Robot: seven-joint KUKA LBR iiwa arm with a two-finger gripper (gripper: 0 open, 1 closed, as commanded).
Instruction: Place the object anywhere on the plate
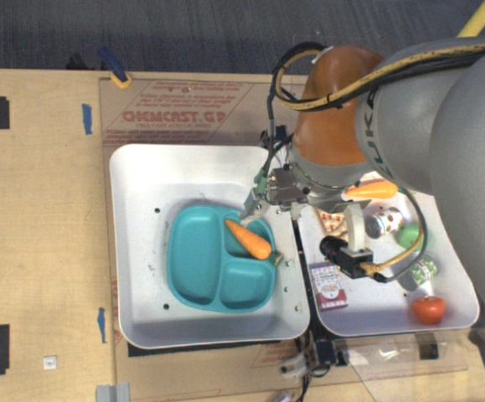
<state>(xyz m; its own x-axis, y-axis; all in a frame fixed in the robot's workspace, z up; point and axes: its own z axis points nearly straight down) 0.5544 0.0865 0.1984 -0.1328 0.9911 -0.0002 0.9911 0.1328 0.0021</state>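
- While I watch from the overhead camera, the arm [410,115] fills the upper right of the frame, grey with its orange band [334,107], reaching down and left toward the seam between the two bins.
- The gripper [255,208] sits just above and to the right of the plate, near the centre of the frame, its thin fingers [250,203] angled down toward the carrot's upper end.
- I can't tell how far apart those fingers are; they are small and blur into the wrist hardware, and I can't tell whether they touch the carrot.
- The carrot [249,238] lies on the teal plate [196,262], slanting from upper left to lower right across the plate's upper right compartment, with its lower end at the plate's right rim.
- That plate is a divided one, sitting in the left bin [141,191], toward the bin's lower middle.
- In the right bin [460,312], at the lower right of the frame, I see a red tomato-like thing [429,309] near the bottom corner.
- A small flat card [328,286] with red on it lies at that bin's left side, just beside the divider.
- Another orange carrot-shaped piece [372,190] shows right under the arm, and a green thing [408,234] sits just below it.
- Black and yellow cables [376,268] loop from the wrist down over the right bin.
- Brown cardboard [41,249] covers the bench at the left of the frame.
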